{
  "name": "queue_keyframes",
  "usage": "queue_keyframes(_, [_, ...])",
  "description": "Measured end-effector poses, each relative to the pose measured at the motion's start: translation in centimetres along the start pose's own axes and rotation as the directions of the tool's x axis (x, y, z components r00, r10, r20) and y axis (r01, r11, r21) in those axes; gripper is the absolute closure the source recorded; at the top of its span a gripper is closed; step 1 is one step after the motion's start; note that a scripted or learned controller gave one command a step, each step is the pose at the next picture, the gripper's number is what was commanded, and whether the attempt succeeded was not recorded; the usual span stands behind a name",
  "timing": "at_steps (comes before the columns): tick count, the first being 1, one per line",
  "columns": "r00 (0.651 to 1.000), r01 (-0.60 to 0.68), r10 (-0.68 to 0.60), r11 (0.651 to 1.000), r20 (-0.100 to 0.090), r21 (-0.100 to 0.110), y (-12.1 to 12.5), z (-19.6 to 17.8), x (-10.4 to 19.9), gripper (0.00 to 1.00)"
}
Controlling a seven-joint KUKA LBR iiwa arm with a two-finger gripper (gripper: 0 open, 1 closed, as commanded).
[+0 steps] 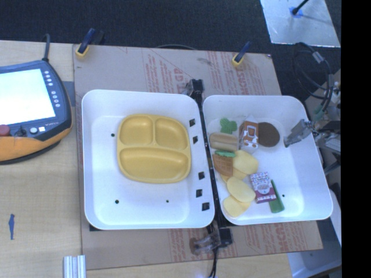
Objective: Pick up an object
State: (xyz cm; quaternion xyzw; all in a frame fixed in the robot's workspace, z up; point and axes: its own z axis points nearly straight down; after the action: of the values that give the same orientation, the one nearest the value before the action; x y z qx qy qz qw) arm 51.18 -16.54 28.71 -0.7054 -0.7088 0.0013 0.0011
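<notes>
The right bin [301, 178] holds several toy foods in its left half. Among them are a green piece [227, 124], a brown-and-white carton [248, 134], a round brown cookie [268, 134], a bun [224, 142], a brown waffle piece [223, 164] and yellow slices [240, 189]. A red-and-white packet [262, 187] and a green stick [276, 198] lie nearer the front. My gripper [297, 134] sits low at the bin's right side, just right of the cookie and apart from it. Only its grey tip shows, and nothing is visibly held.
The left bin [98, 172] carries a yellow divided plate [154, 148]. A teach pendant [29, 106] lies on the bench at far left. Yellow-blue clamps [84, 44] hold the cardboard at the back. Cables and hardware crowd the right edge [324, 109].
</notes>
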Motion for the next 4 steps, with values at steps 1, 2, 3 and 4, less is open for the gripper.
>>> queue_keyframes(1, [1.0, 0.007, -0.007, 1.0, -0.001, 0.003, 5.8, 6.3, 4.8, 0.0])
queue_keyframes(2, [1.0, -0.001, 0.001, 1.0, -0.001, 0.007, 7.5, 19.8, 2.9, 0.0])
queue_keyframes(3, [1.0, 0.003, -0.003, 1.0, 0.001, 0.003, 14.1, 19.3, 6.9, 0.0])
queue_keyframes(4, [1.0, 0.004, -0.004, 1.0, 0.001, 0.001, 14.0, 18.2, 6.7, 1.0])
